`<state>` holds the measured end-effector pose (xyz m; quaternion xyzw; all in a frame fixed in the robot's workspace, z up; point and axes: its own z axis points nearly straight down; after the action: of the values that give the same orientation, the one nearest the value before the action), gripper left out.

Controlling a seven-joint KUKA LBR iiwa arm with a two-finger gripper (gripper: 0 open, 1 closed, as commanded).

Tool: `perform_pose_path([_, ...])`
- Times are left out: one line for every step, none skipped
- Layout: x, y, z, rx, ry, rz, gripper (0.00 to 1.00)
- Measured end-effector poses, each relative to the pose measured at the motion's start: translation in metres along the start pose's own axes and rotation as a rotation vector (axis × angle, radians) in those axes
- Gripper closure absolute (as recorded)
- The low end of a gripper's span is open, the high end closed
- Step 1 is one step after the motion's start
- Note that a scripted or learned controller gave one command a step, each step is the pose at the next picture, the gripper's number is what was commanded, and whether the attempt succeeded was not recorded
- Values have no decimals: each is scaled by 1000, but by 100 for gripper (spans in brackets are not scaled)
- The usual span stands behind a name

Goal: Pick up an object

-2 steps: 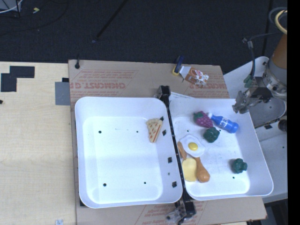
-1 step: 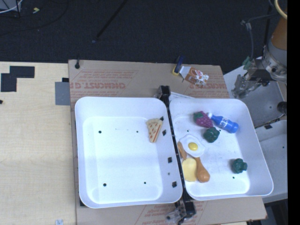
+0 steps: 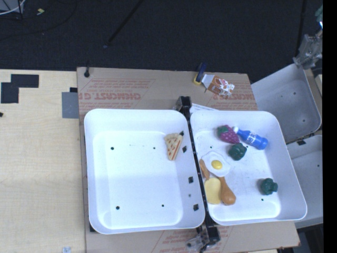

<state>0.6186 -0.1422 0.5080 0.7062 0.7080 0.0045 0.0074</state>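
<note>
Table (image 3: 37, 157) of pale wood fills the left of the frame, with a brown cardboard sheet (image 3: 137, 91) laid over it under two white bins.

At centre left, the left bin (image 3: 105, 194) carries one thing: a tan waffle wedge (image 3: 173, 145) with a grid pattern, lying against the bin's right wall in its upper right corner.

Right of centre, the right bin (image 3: 284, 204) carries the rest. Near its left wall lies a fried egg (image 3: 216, 165), white with a yellow yolk, resting over an orange-brown strip (image 3: 204, 169). Just below the egg a pale yellow piece (image 3: 212, 191) and a brown drumstick-shaped piece (image 3: 226, 192) lie side by side, touching. Toward the bin's top sits a purple bunch of grapes (image 3: 228, 135) with a green stalk end, and touching its right side a blue bottle (image 3: 253, 138) with a white cap, lying flat and slanted. Just below them is a dark green pepper-like lump (image 3: 237, 152). Well apart, near the lower right, sits a smaller dark green broccoli-like piece (image 3: 268, 186).

Above the right bin, on the cardboard, lie a blue and yellow clip (image 3: 200, 74) and a small printed packet (image 3: 219, 86).

At the upper right edge of the frame a grey metal part (image 3: 308, 51) shows, far from the bins; whether the end effector is open or closed cannot be told.
</note>
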Motion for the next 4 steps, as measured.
perform_pose_path([55,-31,70,26,6,-2,100])
perform_pose_path([105,-72,85,23,6,-2,100])
perform_pose_path([166,-137,120,27,5,-4,100])
perform_pose_path([230,-91,215,30,3,-2,100])
